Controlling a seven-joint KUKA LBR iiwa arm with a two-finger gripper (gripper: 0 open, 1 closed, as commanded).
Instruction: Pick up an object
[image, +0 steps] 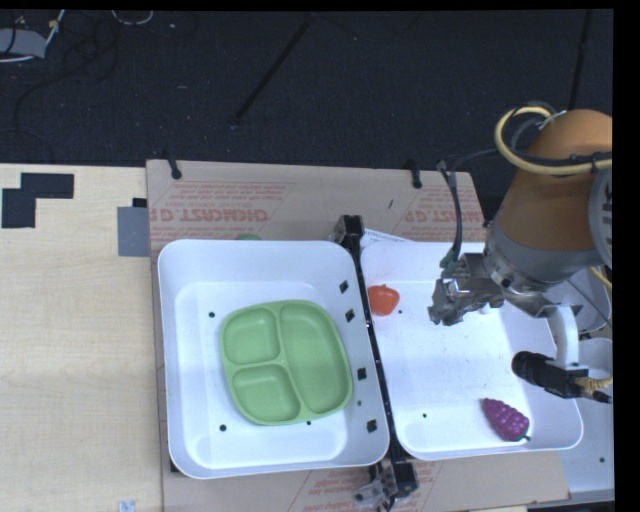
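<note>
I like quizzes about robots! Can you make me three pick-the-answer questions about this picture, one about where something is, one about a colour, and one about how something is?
1. Where is the green plate?
A. In the left bin
B. In the right bin
C. On the floor

2. What colour is the small bumpy thing near the right bin's front corner?
A. Yellow
B. Purple
C. Blue

3. How is the orange thing?
A. Held high in the air
B. Sitting on the green plate
C. Lying in the right bin, apart from the gripper

Answers:
1. A, the plate lies flat in the left bin.
2. B, it looks purple against the white.
3. C, it rests by the divider with white bin floor between it and the gripper.
</note>
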